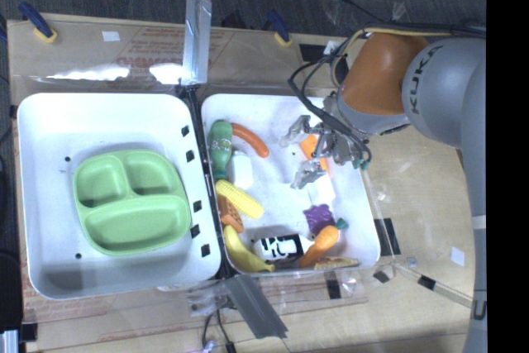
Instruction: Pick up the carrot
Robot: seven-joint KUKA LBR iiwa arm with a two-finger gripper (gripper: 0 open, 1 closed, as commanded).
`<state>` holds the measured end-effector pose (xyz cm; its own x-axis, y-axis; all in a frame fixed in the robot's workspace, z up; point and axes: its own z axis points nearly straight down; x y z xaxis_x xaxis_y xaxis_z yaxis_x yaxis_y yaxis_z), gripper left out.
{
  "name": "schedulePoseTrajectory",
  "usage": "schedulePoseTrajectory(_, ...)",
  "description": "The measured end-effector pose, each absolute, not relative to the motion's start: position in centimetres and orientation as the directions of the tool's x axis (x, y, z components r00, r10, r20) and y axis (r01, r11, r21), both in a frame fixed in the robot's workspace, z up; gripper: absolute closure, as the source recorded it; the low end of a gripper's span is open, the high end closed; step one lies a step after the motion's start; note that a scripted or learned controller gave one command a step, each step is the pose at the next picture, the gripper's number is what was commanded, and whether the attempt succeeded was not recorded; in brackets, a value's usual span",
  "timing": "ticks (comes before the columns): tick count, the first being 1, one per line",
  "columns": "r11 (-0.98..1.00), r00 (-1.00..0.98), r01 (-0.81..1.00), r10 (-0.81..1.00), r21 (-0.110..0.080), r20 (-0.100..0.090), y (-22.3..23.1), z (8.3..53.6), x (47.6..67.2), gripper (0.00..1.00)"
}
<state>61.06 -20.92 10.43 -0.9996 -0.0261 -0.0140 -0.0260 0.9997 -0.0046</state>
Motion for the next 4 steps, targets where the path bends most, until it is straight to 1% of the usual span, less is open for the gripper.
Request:
schedulePoseTrajectory(1, 1.0, -0.999, -0.03, -0.03, -0.008, -0.024, -20.9, 11.6, 61.3, 1.0)
schedulePoseTrajectory(2, 0.999, -0.999, -0.031, -0.031, -0.008, -0.023, -20.8, 11.5, 61.3, 0.0)
schedulePoseTrajectory(3, 0.999, -0.999, -0.035, -0.035, -0.012, -0.034, -20.8, 12.6, 61.5, 1.0)
schedulePoseTrajectory(4, 0.999, -0.999, -0.035, -0.036, -0.011, -0.033, -20.8, 12.6, 61.5, 0.0)
